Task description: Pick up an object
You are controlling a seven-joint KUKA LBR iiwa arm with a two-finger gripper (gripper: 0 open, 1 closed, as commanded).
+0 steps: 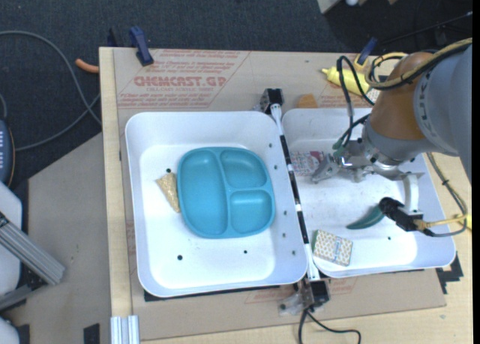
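My pincer (339, 168) hangs low inside the right bin (427, 256), near its upper left part, thin metal fingers pointing toward nine o'clock. I cannot tell whether it is spread or clenched; the fingertips blur into the bin floor, and I see nothing clearly caught between them. Just at its nine o'clock lies a small crumpled clear wrapper with reddish print (306, 161), close to my tips, though I cannot tell if we touch.

My arm comes in from three o'clock, a broad grey rounded body with a glossy orange band (396, 103) above the wrist, bent down over the bin's upper half.

At five o'clock from my pincer sits a dark green, curved, pod-like object (369, 218), smooth and tapered. Further toward six o'clock, by the bin's lower left corner, rests a small flat square packet with a speckled pattern (332, 247), tilted slightly.

The right bin is shallow white plastic with rounded corners. At nine o'clock stands the left bin (150, 260), the same make, holding a smooth teal divided plate (225, 191) with three compartments. A tan, rough-textured wedge (169, 187) peeks out at the plate's left edge.

Both bins stand on a pale wooden counter (195, 80) with red printed lettering.
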